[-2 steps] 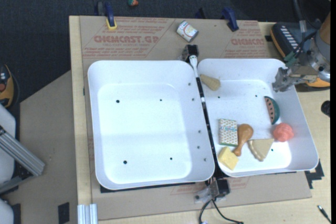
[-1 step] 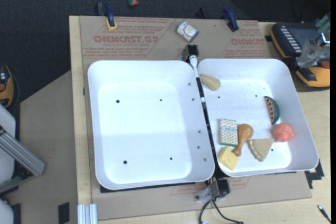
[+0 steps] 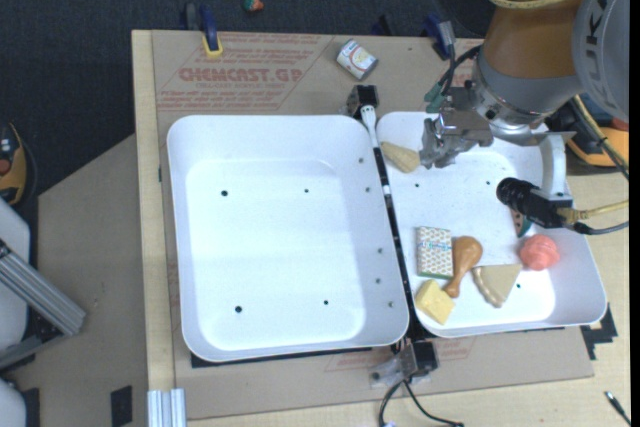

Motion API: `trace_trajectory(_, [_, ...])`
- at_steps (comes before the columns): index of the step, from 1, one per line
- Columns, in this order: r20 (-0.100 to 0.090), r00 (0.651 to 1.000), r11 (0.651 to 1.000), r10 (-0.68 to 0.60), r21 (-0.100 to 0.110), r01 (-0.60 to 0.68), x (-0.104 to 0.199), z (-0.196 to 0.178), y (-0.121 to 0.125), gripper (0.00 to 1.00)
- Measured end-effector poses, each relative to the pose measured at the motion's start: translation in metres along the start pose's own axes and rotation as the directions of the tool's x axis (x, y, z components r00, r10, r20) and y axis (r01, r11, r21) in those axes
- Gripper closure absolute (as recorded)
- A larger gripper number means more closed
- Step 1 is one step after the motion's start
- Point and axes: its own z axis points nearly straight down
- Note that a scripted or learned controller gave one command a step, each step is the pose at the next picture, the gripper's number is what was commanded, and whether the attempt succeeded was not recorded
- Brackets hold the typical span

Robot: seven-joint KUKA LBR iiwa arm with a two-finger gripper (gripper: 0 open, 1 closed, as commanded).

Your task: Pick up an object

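The arm (image 3: pixel 545 25) is cut off by the top and right edges, and its bulky grey wrist covers the far right corner of the right bin (image 3: pixel 592 291). The jaws hang below the wrist over that bin's far left part. From above they are a dark metal tangle, and I cannot tell whether they are open or closed. Just left of them, close to the bin's left wall, lies a smooth, pale tan wedge (image 3: pixel 400 157). Whether it touches the jaws cannot be made out.

The other things cluster at the bin's near end:
- a flat card (image 3: pixel 433 250) with a green speckled print
- a glossy brown drumstick (image 3: pixel 462 263) with a rounded head, its thin end reaching a yellow block (image 3: pixel 433 302)
- a beige triangle (image 3: pixel 497 283)
- a pink ball (image 3: pixel 540 251) near the right wall

The left bin (image 3: pixel 180 165) is smooth white plastic with rounded corners and a few dark dots on its floor. Behind the bins, a small white box (image 3: pixel 356 59) sits tilted on the tan board surface (image 3: pixel 250 75), which carries red lettering. The box's print is too small to read.
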Motion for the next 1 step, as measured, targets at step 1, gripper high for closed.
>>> trace_trajectory(1, [0.008, 1.000, 0.999, 0.012, -0.035, -0.012, -0.0103, -0.2185, 0.0158, 1.00])
